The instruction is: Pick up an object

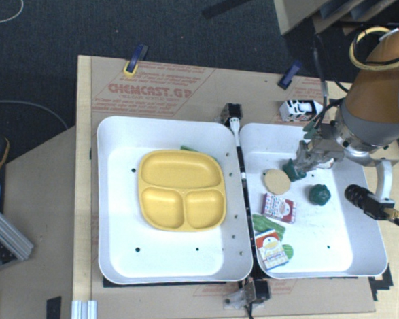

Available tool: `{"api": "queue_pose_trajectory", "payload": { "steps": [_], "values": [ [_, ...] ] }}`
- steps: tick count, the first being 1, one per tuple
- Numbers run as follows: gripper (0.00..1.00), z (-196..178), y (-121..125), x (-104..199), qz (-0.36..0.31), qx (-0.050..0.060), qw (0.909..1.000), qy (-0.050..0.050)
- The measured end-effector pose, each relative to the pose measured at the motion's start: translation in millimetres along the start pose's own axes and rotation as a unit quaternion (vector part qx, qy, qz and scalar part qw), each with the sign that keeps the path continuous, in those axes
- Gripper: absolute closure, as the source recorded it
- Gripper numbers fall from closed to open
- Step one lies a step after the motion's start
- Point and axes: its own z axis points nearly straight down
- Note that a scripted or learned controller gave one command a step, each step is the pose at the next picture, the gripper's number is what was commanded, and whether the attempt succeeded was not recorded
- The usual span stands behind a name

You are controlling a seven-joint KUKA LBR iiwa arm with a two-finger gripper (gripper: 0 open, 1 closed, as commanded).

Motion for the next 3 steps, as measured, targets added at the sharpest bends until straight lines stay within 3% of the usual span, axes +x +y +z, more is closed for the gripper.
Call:
{"api": "queue_pose_trajectory", "payload": {
  "steps": [1, 2, 3],
  "values": [
    [1.00, 8.1, -4.9, -11.4, 0.002, 0.003, 1.0000, 0.001],
    [1.00, 3.1, 14.8, -3.1, 0.000, 0.000, 1.0000, 0.000],
    [1.00, 6.0, -6.5, -8.9, 0.002, 0.004, 1.0000, 0.001]
  ]
}}
